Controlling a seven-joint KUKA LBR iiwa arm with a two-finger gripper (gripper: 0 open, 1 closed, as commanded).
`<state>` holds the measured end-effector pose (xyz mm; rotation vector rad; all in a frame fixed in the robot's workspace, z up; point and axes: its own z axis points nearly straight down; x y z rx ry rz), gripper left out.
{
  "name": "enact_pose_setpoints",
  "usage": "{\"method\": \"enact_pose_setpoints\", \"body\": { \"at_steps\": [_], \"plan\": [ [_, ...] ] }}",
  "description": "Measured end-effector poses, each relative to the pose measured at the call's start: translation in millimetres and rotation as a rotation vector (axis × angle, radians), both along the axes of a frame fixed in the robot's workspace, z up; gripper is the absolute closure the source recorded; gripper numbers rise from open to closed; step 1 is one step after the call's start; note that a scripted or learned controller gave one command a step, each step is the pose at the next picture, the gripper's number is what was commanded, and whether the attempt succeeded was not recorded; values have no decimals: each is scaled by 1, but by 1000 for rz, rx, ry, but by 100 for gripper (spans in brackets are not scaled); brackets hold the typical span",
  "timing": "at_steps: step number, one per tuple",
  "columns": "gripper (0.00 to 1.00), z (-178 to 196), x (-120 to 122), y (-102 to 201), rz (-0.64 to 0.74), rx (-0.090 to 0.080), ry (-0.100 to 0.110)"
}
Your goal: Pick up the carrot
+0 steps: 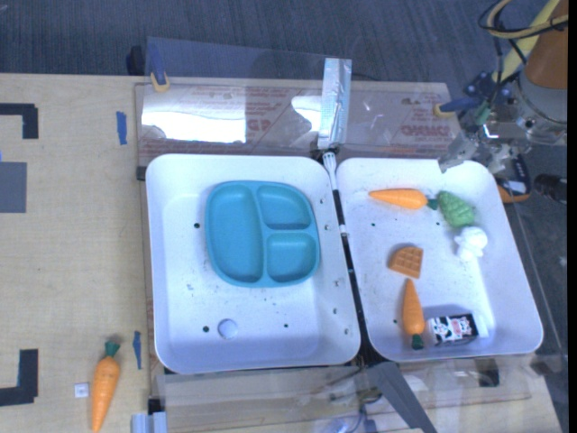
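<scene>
Three orange carrots lie flat: one [398,198] crosswise at the right bin's [517,287] far end, one [412,309] lengthwise near its front, one [105,385] on the bench [63,269].

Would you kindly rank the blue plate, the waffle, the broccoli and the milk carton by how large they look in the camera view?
Largest to smallest:
1. blue plate, by far
2. milk carton
3. broccoli and waffle, which look too alike to rank.
</scene>
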<state>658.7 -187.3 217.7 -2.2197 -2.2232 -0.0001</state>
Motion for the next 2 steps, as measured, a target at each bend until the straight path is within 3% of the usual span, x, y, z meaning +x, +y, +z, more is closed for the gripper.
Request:
{"method": "enact_pose_setpoints", "body": {
  "at_steps": [1, 2],
  "plan": [
    [0, -118, -84, 47, -77, 2, 11],
    [0, -130, -155, 86, -33, 1, -4]
  ]
}}
